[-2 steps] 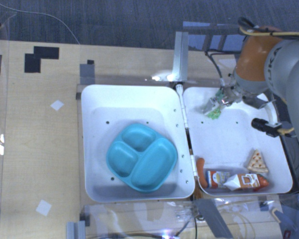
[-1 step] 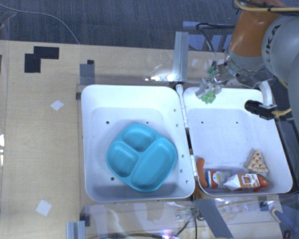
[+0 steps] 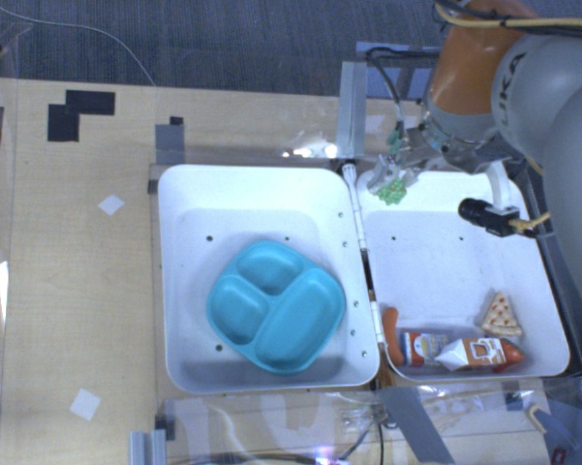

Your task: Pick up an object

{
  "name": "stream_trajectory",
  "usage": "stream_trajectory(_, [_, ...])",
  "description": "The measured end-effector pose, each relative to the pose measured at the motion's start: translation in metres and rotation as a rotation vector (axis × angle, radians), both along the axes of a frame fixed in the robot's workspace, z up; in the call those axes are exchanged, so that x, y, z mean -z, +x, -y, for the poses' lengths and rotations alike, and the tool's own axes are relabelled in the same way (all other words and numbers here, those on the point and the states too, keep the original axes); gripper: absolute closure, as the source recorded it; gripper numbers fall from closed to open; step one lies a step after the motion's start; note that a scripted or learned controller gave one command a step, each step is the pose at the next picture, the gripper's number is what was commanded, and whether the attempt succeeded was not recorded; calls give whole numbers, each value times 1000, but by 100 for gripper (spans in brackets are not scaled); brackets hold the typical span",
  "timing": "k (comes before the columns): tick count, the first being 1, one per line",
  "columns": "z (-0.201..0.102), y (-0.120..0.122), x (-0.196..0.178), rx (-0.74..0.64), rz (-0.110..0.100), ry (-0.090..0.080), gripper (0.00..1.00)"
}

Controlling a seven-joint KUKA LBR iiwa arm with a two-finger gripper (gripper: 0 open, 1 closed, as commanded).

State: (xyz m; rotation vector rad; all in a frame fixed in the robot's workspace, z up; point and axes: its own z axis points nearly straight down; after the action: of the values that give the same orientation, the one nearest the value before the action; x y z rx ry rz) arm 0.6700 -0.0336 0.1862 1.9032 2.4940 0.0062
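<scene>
My gripper (image 3: 391, 180) hangs over the back left corner of the right bin (image 3: 445, 260), under the orange-banded wrist. A small green object (image 3: 394, 194) sits right at the fingertips, and the fingers look shut on it. It is close to the bin's back wall, and I cannot tell its height above the floor. At the front of the right bin lie a pizza-slice toy (image 3: 499, 315), a red and white carton (image 3: 460, 351) on its side, and an orange sausage-like piece (image 3: 390, 334) against the left wall.
The left bin (image 3: 189, 260) holds a blue divided plate (image 3: 274, 304). A black part with a yellow cable (image 3: 488, 215) sticks out from the arm over the right bin's back right. A metal post (image 3: 351, 109) stands behind the divider.
</scene>
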Motion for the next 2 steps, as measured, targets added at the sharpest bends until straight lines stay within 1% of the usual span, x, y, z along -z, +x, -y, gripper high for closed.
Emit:
stream_trajectory(1, [0,0,0,0,0,0,0])
stream_trajectory(2, [65,-32,54,-56,-1,-2,0])
